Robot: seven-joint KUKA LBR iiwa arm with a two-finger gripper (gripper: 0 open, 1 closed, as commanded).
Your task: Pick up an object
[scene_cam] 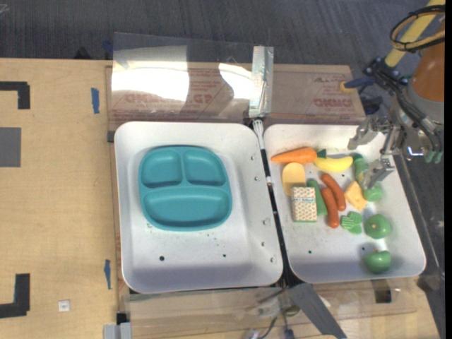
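1. Two white bins sit side by side on the bench. Left bin (pixel 134 260) holds a teal divided plate (pixel 186 187), three compartments, lying flat near the bin's middle.
2. Right bin (pixel 332 260) holds a cluster of toy food: orange carrot (pixel 294 155) at the far left of the pile, yellow banana (pixel 335 164) just beside it, a reddish sausage (pixel 332 191) lying at a slant, a small patterned box (pixel 304 203) to its left.
3. Two green round pieces (pixel 378 226) and (pixel 378 260) lie apart from the pile, toward the near right corner.
4. Gripper (pixel 378 167) hangs over the right bin's far right side, above the edge of the pile, near the banana's tip.
5. Finger spacing: cannot tell; metal parts blur against the bin. Nothing is seen between them.
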